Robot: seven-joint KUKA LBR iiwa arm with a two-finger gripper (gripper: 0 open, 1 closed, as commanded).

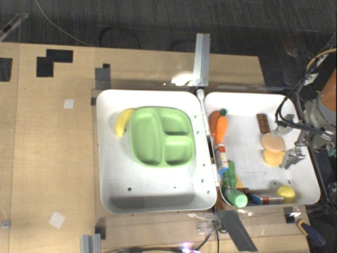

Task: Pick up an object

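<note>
My gripper [293, 158] hangs over the right side of the right bin [243, 146], just right of a pale peach disc [273, 141] and a yellow-orange piece [273, 158] below it. I see nothing held in it. A brown chocolate bar [263, 123] lies above the disc. An orange carrot [219, 128] rests along the bin's left wall. At the front edge sit a yellow lemon [286, 192], a green bottle [235, 197] and some markers [263, 198].
The left bin [108, 194] holds a green divided plate [160, 136] with a banana [123, 122] at its left. A metal post [202, 57] stands behind the seam between the bins. Cables and the arm [321, 109] crowd the right edge.
</note>
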